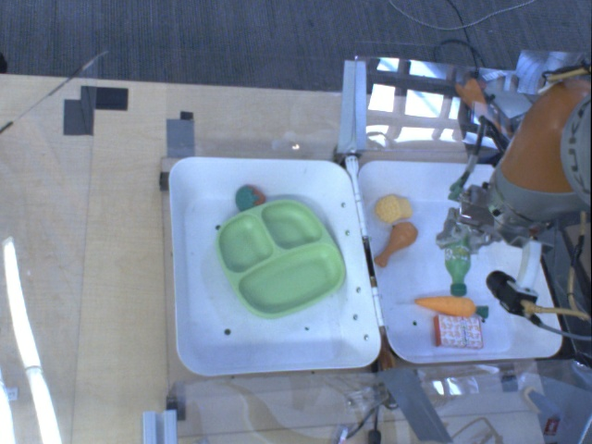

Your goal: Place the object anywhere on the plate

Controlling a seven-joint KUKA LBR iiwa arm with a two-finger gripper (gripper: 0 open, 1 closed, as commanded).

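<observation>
The pincer [460,239] is hanging over the right bin [518,340], just above a green bottle [457,271]; I cannot tell its state. The green plate [280,257] is sitting in the left bin [199,340]. A carrot [446,305] is lying below the bottle.

The divided plate [281,257] is light green and sits in a white bin [194,340]. Beside it lies a small dark green and reddish-brown object [249,196]. The other white bin [527,345] carries a yellow piece [393,209], a tan drumstick [396,242], an orange carrot [447,306], a green bottle [457,272] and a red-and-white patterned box [459,332]. The surface [83,266] is pale wood.
</observation>
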